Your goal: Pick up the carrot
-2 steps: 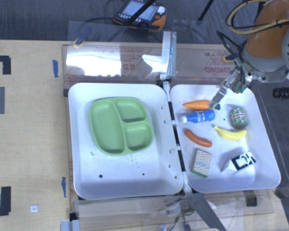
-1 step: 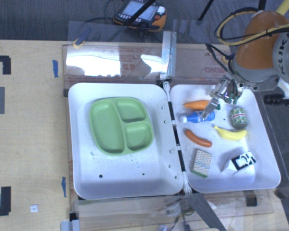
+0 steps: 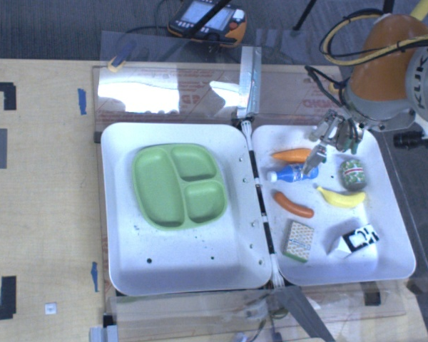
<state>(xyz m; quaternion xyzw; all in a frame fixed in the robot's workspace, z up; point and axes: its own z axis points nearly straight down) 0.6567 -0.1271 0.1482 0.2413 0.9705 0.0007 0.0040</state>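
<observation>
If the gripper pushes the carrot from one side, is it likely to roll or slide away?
The carrot looks round and tapered, so it would probably roll, curving toward its thin end. Its smooth skin on the glossy white bin may also let it slide. It seems stiff, probably plastic, so the gripper beside it should not bend it.

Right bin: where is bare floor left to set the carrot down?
Bare floor lies along the right bin's near edge, below the sponge and box. Crowded up top: carrot, tube, sausage, banana, ball.
</observation>
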